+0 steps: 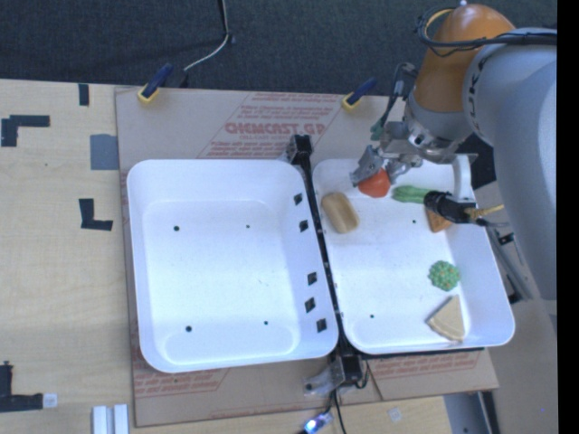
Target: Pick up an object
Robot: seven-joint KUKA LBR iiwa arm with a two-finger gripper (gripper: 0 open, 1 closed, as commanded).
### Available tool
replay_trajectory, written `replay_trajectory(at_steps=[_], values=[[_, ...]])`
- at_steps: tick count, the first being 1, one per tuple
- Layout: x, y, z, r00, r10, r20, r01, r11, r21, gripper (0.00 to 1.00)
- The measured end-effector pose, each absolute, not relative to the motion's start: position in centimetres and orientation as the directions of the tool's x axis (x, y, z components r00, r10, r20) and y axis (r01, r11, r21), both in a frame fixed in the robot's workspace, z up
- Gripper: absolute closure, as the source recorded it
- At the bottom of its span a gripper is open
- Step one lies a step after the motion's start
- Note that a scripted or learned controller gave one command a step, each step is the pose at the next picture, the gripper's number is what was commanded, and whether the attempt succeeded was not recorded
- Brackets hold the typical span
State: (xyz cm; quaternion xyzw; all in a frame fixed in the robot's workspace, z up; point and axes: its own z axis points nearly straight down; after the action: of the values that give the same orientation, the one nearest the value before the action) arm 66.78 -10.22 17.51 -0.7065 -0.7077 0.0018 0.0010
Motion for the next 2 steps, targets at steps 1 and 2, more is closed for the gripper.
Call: replay_trajectory(at_steps=[1,2], values=[[66.24,-10.53,14.53,-0.001,1.000,-0.002,1.000,0.001,-0.004,1.00],[66.04,-10.63,14.36,-0.001,1.000,-0.002,1.000,0.001,-0.002,1.00]])
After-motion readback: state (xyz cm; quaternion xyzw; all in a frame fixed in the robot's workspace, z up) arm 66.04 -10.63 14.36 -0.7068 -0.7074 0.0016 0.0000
